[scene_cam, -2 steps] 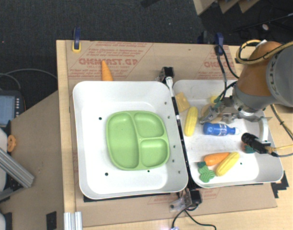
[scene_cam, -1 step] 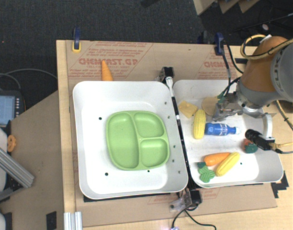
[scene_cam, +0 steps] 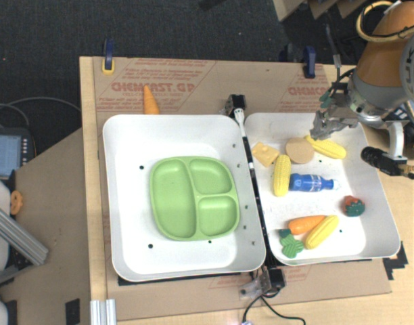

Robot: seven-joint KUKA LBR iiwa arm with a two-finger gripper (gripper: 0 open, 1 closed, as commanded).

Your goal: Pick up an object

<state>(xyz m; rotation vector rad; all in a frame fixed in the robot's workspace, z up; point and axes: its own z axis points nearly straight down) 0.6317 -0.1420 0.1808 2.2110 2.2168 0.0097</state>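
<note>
The right bin (scene_cam: pixel 369 246) holds several toy foods: a yellow cheese wedge (scene_cam: pixel 264 154), a tan round cookie (scene_cam: pixel 300 150), a banana (scene_cam: pixel 327 147), an upright corn cob (scene_cam: pixel 281 175), a blue bottle (scene_cam: pixel 311 182), a red and green strawberry (scene_cam: pixel 354 206), a carrot (scene_cam: pixel 303 225) and a second corn cob (scene_cam: pixel 322 231). My gripper (scene_cam: pixel 323 128) hangs over the back of this bin, just above the banana and the cookie. Nothing shows between its fingers.
The left bin (scene_cam: pixel 126 181) carries a green divided plate (scene_cam: pixel 193 197). An orange carrot-like piece (scene_cam: pixel 150 101) lies on the cardboard behind the left bin. A black bracket (scene_cam: pixel 237 104) sits between the bins at the back. The grey and orange arm (scene_cam: pixel 386 59) fills the upper right.
</note>
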